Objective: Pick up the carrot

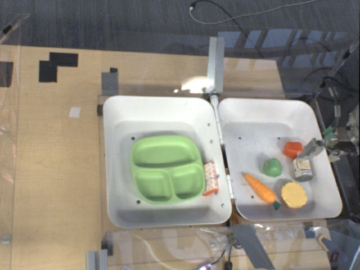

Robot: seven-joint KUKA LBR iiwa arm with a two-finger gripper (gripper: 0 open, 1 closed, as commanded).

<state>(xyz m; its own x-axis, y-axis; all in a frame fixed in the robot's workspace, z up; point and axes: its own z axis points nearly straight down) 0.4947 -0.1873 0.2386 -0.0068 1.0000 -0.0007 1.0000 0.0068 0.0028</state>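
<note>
The carrot (260,188) is orange with a small green stub at its lower right end. It lies slanted on the floor of the right bin (264,114), near the front. At the right rim of this bin, part of my gripper (316,147) reaches in just above a small tin can (303,168). The carrot lies well to the gripper's lower left, apart from it, and nothing touches the carrot.
A round yellow item (293,195) sits just right of the carrot, a green item (273,167) just behind it, and a red item (292,149) farther back. The left bin (121,117) holds a green divided plate (167,169) and a small packet (211,178).
</note>
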